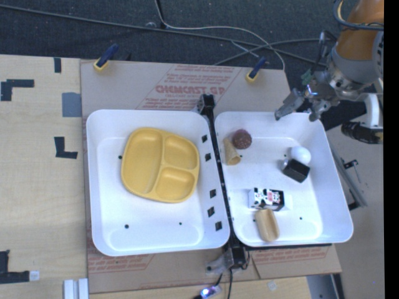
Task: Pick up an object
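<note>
The gripper (300,104) hangs over the far right corner of the right bin (333,167), its two fingers spread apart with nothing between them. Every object in that bin lies toward the camera and to the left of it. Nearest are a white ball (301,154) touching a small black block (295,169), just below the gripper. Farther left sit a brown ball (242,139) and a tan cylinder (231,152) beside the divider. At the near side lie a black-and-white carton (267,198) and a tan bread roll (267,224), its long axis running toward the camera. The left bin (106,185) holds a yellow divided plate (159,164), well apart. Nothing blocks a descent to the white ball.
</note>
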Controlling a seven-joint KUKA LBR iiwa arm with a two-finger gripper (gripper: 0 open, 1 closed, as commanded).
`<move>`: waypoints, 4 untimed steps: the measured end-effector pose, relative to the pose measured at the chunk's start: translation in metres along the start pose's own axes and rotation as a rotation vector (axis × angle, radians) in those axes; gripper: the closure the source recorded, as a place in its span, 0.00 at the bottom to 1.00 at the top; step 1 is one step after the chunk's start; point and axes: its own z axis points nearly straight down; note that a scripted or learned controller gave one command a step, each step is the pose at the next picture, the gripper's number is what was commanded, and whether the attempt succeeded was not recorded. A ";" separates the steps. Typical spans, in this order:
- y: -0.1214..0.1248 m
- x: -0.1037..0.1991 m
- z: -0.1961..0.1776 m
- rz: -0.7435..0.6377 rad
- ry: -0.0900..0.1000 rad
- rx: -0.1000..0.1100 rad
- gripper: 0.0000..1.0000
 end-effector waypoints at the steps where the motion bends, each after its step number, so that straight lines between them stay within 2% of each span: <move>1: 0.002 0.001 -0.009 -0.004 -0.002 -0.013 0.00; 2: -0.007 0.003 0.041 -0.003 -0.003 -0.008 0.00; 3: -0.004 0.004 0.106 -0.004 -0.003 -0.008 0.00; 4: -0.010 -0.004 0.162 -0.003 -0.003 -0.007 0.00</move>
